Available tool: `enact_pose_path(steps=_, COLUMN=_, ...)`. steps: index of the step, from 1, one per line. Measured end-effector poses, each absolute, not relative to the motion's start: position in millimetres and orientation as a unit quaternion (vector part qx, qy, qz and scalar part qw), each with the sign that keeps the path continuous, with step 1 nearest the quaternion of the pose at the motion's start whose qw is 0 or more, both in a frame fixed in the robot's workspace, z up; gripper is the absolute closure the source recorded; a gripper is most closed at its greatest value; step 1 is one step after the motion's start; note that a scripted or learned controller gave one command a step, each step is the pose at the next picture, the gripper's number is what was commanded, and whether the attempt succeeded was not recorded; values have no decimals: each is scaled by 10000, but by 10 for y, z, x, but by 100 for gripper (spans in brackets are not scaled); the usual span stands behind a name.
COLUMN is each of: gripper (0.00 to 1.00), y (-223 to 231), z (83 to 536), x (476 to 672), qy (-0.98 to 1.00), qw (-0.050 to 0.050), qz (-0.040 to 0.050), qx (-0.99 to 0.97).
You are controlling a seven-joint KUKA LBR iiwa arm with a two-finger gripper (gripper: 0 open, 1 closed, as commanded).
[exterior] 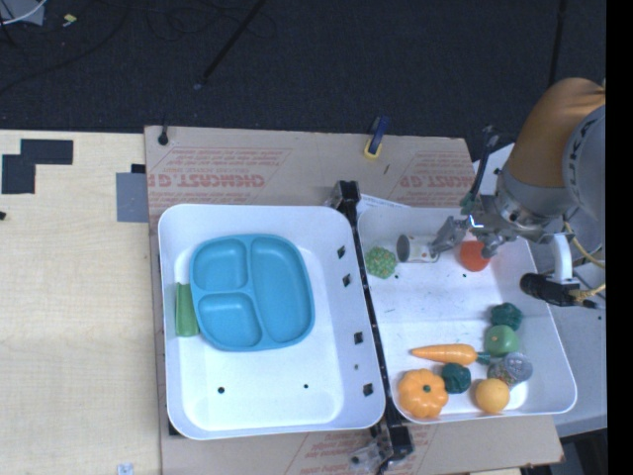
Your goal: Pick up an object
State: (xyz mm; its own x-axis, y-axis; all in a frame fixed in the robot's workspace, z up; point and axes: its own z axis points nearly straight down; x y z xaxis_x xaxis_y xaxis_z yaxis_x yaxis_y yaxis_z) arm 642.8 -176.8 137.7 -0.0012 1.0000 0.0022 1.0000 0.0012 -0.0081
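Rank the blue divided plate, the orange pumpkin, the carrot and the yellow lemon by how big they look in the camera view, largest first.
1. Blue divided plate, by far the largest.
2. Orange pumpkin and carrot: too close to rank; the carrot is longer but much thinner.
3. Yellow lemon, smallest.

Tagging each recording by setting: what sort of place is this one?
Probably a robotics lab bench for pick-up trials: two white bins on cardboard, toy food such as a carrot and pumpkin, and loose cables on dark floor behind.
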Motion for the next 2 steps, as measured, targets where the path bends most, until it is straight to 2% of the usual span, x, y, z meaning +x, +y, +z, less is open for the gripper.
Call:
enact_pose_path(steps=1, gripper=0, y=-1703, z=845, x=6415, qy=-7096, qw=94, qz=12, qx=-7046)
enact_pose_path(steps=2, gripper=100, y=-1730, z=958, x=6415, qy=-7094, qw=62, qz=28, qx=-7048)
